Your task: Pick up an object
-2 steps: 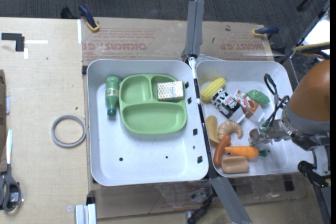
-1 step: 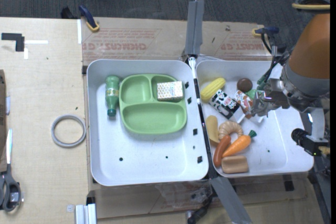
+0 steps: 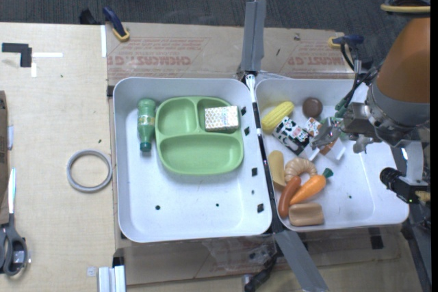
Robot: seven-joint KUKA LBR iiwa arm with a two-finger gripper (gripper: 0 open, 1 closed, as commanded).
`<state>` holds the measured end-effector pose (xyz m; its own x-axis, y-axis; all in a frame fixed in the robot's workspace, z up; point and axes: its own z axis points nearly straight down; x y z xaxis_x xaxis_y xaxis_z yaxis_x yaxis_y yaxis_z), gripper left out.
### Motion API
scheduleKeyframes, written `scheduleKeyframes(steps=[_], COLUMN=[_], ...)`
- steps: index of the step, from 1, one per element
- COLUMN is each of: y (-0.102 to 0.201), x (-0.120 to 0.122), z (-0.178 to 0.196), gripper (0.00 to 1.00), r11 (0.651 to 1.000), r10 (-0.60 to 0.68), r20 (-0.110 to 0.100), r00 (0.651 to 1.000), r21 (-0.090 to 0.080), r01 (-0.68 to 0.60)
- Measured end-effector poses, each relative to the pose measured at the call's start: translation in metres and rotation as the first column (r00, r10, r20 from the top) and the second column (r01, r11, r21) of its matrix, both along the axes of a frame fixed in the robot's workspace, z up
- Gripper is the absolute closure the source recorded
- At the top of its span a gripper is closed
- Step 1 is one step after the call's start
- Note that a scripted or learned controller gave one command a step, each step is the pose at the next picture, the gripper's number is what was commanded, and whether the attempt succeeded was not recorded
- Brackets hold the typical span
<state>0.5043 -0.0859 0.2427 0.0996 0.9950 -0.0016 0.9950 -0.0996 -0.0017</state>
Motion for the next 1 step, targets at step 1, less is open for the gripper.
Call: scheduleKeyframes(steps=[1], y=[-0.088], x=[0.0116], z=[-0.0394], gripper=[0.0], r11=[0.997], r10=[-0.081], r20=[-0.002], r00=[0.997], r21=[0.0], r01=[0.081])
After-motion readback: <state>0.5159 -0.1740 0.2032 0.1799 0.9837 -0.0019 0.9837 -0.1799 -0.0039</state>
